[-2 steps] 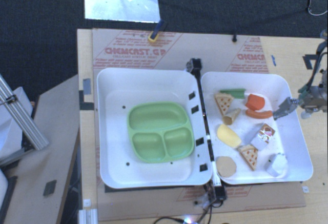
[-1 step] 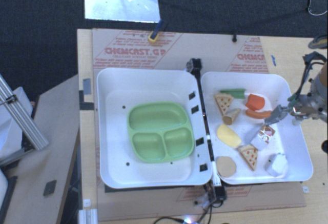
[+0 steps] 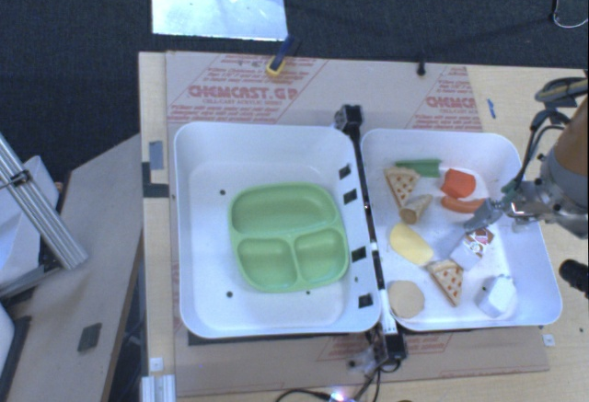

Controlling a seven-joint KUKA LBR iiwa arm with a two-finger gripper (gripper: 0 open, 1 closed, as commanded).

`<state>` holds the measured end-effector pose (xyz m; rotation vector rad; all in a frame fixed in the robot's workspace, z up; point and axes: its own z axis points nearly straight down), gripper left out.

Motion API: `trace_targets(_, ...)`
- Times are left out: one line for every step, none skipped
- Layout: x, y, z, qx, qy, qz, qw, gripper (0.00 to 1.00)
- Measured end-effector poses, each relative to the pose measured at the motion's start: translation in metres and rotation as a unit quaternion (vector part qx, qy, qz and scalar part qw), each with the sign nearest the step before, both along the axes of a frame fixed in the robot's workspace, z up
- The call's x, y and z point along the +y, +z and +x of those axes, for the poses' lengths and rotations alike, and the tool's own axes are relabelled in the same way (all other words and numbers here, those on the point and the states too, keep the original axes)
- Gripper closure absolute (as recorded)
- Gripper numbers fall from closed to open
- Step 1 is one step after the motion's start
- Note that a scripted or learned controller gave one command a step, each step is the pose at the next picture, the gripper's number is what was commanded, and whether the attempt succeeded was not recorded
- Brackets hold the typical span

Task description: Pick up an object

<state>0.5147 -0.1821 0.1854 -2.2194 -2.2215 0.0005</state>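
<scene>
The claw (image 3: 486,214) hangs just above the little carton (image 3: 471,248); maybe open, I cannot tell. Go straight down, slowly.

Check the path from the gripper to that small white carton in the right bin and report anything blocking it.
Nothing visible blocks it. The gripper hangs over the right bin, right beside the small white carton. The orange piece and the pizza slice lie off to either side, clear of that gap.
</scene>
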Motion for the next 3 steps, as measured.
trace_targets(-0.002,-0.051,0.01,0.0,0.0,0.0,1.0,0.0)
trace_targets(-0.001,-0.103,0.011,0.0,0.0,0.0001,1.0,0.0)
trace_targets(-0.002,-0.09,0.012,-0.002,0.0,-0.001,1.0,1.0)
